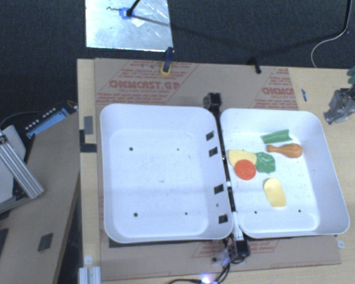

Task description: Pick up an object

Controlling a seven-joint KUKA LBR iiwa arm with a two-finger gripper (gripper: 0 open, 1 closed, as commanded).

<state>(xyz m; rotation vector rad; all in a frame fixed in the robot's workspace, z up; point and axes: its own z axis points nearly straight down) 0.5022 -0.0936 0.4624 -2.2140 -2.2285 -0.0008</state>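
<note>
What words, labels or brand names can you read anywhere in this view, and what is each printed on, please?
"CHEMCAST GP": red print on the brown protective sheet behind the left bin.
A second red print of the same kind on the sheet behind the right bin, cut off and blurred; only "CHEMCA" can be made out.
More red print along the sheet's front edge: too small to read.
The toys in the right bin bear no text.

Open floor spans the left bin (160, 176), its walls the sole barrier. In the right bin (319, 218), toys cluster at centre: a green piece (276, 136), a drumstick (287, 150), a red disc (245, 170) touching a green lump (265, 162), and a yellow piece (275, 192), leaving clear margins along the near and right walls.
</note>
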